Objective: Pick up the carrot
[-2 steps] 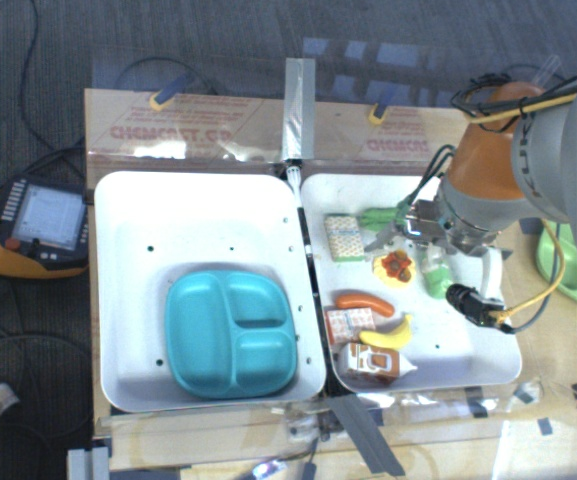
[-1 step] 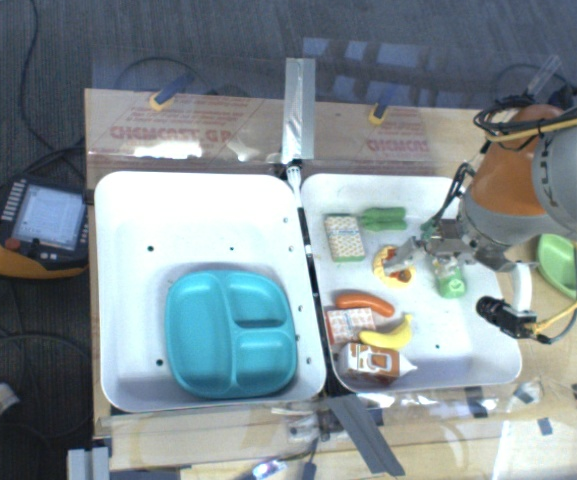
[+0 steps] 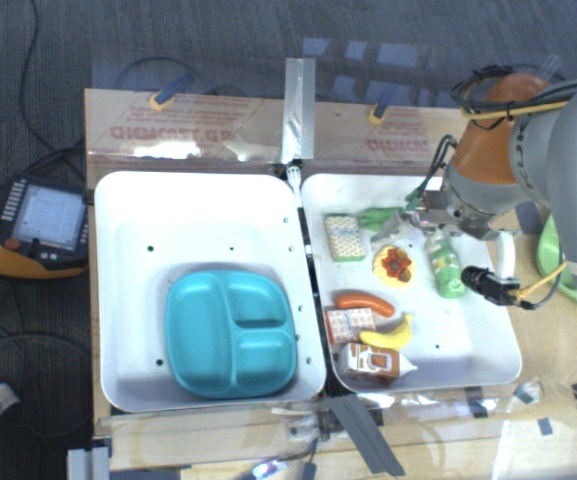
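Two white bins [image 3: 118, 268] share the bench: one teal plate [image 3: 230, 334], one carrot [image 3: 364, 302], gripper [image 3: 420, 218] state unclear.

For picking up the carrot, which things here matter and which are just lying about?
Belongs to the job:
carrot, lying in the right bin
gripper, over the right bin's far side

Just lying about:
banana
green bottle
teal divided plate in the left bin

The carrot [image 3: 365, 302] is hemmed by banana [image 3: 386, 334] and red-white packet [image 3: 349, 322]; its upper side lies open.
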{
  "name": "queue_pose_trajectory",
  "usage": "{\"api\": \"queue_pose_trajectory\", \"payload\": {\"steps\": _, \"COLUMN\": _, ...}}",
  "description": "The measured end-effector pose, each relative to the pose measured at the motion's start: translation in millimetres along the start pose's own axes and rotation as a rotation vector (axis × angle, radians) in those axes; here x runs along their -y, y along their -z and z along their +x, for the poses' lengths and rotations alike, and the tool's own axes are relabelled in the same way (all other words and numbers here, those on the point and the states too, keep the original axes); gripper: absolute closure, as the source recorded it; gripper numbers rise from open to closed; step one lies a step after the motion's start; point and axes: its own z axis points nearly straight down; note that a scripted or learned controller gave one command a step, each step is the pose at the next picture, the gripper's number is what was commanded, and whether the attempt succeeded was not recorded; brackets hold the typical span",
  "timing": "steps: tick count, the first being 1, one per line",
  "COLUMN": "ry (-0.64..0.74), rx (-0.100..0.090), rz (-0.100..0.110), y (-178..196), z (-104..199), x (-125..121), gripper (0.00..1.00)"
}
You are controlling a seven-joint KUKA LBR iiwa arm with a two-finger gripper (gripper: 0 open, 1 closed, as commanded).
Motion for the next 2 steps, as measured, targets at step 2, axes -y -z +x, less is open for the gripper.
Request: {"api": "queue_pose_trajectory", "payload": {"steps": 2, "ry": 0.033, "rx": 0.002, "rz": 0.001, "y": -2.3, "z": 22.7, "x": 16.7, "gripper": 0.00}}
